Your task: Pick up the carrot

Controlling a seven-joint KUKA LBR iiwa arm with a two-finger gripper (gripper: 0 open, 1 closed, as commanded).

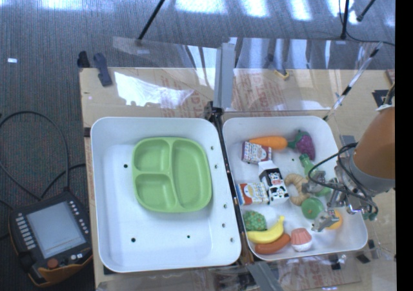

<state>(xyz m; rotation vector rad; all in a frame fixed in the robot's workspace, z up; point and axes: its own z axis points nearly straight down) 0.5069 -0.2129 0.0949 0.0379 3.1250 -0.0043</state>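
— Reaching for the orange toy carrot with a green top means crossing the right-hand white bin: it lies near the far wall, beside the small red-and-white carton and just left of the purple grape bunch.

— And the two-finger gripper?

— Low over the near right corner, well apart from the carrot. Whether it is clenched or released, I cannot tell. I'd lift first, then descend with the jaws across the carrot's narrow width, clear of the carton.

— What else is in there?

— A black-and-white cow carton, yellow banana, red sausage, green broccoli. The left white bin holds a green three-compartment plate.
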